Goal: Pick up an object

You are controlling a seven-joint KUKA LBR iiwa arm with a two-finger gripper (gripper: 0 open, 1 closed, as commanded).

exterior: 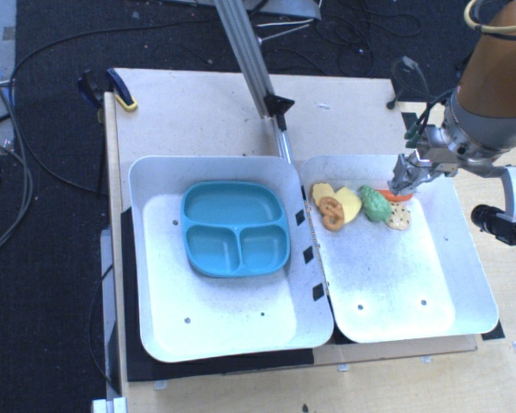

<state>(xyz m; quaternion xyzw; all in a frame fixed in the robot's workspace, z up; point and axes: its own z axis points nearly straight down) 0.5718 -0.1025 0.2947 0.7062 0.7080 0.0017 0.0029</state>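
Right bin (430, 299), far end: cluster of small items. Yellow piece (347, 203), pretzel-shaped brown piece (331, 213) on its near edge, green object (377, 205), speckled beige piece (399, 219), orange-red sliver (399, 197) partly hidden under the tool. Identities too small to settle.

Gripper (404, 181): lowered over the cluster's right side, just above the orange-red sliver and green object. Grasp state: cannot tell.

Arm (490, 76): entering from right, upper part cut off by frame edge.

Left bin (155, 317): blue divided tray (236, 228).

Hidden and cut-off parts

The arm (497, 67) runs off the right edge; the gripper (405, 179) covers part of an orange piece (398, 197), and its fingers are too small to read.
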